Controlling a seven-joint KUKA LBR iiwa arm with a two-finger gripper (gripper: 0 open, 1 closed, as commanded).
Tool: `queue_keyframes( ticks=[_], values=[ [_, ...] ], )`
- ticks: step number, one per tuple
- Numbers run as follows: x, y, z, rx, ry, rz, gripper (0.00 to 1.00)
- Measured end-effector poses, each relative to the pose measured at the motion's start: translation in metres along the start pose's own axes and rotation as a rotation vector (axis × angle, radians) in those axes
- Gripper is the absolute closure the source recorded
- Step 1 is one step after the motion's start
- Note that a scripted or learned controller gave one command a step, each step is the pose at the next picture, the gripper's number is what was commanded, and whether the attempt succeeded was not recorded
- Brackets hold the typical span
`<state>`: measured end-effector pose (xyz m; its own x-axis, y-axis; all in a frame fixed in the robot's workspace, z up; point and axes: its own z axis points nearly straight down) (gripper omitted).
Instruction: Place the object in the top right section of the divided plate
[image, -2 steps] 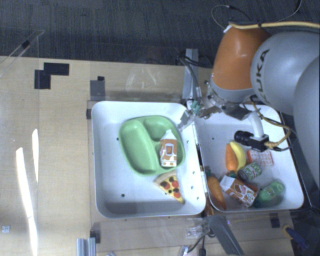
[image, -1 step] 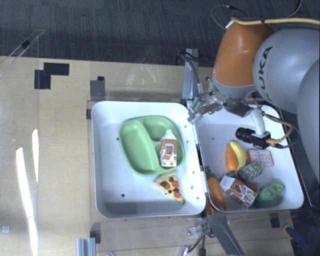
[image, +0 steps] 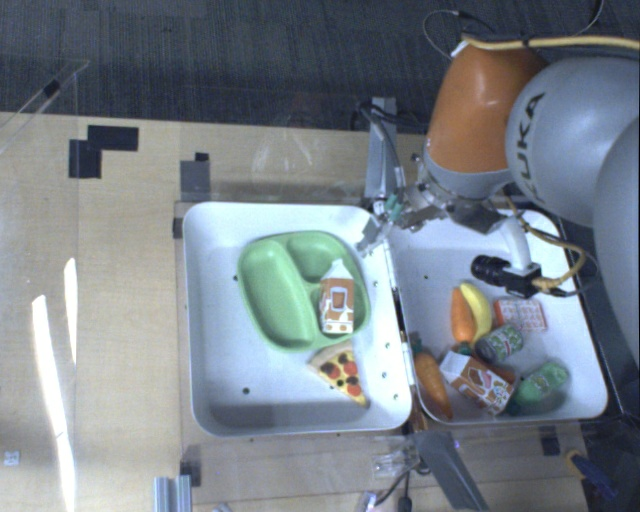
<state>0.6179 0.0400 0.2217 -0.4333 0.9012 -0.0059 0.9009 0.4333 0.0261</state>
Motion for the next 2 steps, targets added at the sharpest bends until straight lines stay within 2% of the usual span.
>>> queue_keyframes(
  ticks=[1,2],
  values=[
    [-0.02,-0.006,-0.012,0.019,0.005,-0.19,0.0],
    [-0.02,-0.004,-0.024,0.011,0.002,-0.192,1.0]
  ],
)
